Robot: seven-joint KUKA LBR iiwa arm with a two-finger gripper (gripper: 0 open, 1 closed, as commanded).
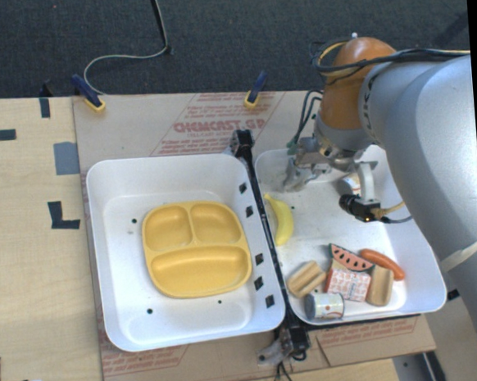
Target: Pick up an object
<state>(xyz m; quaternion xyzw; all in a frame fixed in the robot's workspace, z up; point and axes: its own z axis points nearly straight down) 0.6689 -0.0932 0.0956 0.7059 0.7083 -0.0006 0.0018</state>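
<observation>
The gripper (303,172) hangs over the far part of the right bin (419,294); whether its fingers are apart or together I cannot tell, and nothing is seen between them. The nearest object is the banana (280,220), just beside the divider (255,217) between the bins. To grasp it well, I think the fingers should come down across its short width, away from the divider wall. Further from the divider, at the near end, lie a bread roll (305,278), a can (324,305), a watermelon slice (349,261) and a sausage (381,263), crowded together. The middle floor there gives open room.
</observation>
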